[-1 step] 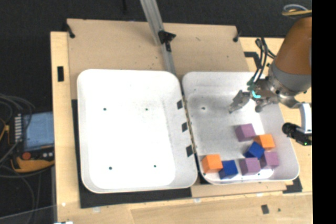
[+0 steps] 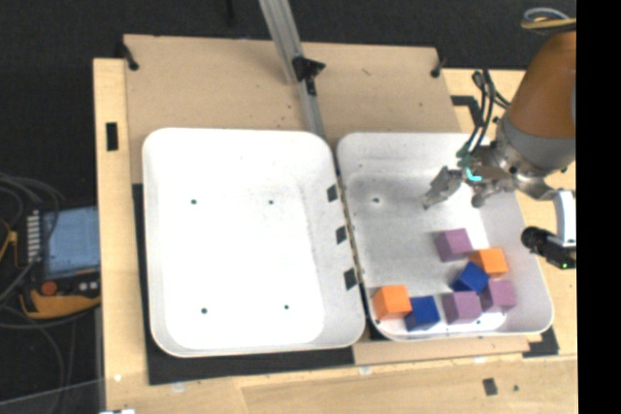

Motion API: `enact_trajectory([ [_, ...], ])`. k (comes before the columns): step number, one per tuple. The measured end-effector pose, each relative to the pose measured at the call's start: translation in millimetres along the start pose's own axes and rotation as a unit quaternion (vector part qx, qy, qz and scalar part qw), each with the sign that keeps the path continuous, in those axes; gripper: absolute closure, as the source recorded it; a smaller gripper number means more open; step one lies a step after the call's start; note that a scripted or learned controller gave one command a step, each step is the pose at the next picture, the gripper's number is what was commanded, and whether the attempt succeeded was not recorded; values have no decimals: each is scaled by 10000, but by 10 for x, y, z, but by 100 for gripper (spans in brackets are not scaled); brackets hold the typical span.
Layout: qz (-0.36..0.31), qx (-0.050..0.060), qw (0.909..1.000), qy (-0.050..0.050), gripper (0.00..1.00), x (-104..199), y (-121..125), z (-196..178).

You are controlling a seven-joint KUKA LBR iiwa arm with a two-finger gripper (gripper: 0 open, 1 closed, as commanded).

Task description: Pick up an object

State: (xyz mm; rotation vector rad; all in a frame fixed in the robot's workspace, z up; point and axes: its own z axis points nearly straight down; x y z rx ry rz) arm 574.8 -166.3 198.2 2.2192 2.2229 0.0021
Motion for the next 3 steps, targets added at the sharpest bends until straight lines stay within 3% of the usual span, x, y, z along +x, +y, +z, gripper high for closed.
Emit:
enact_trajectory([
  [1, 15, 27, 10000, -10, 0, -108, -36, 563],
  [2, 23, -12, 10000, -19, 0, -125, -25, 1010],
  [3, 53, -31, 10000, -17, 100, -135, -14, 884],
])
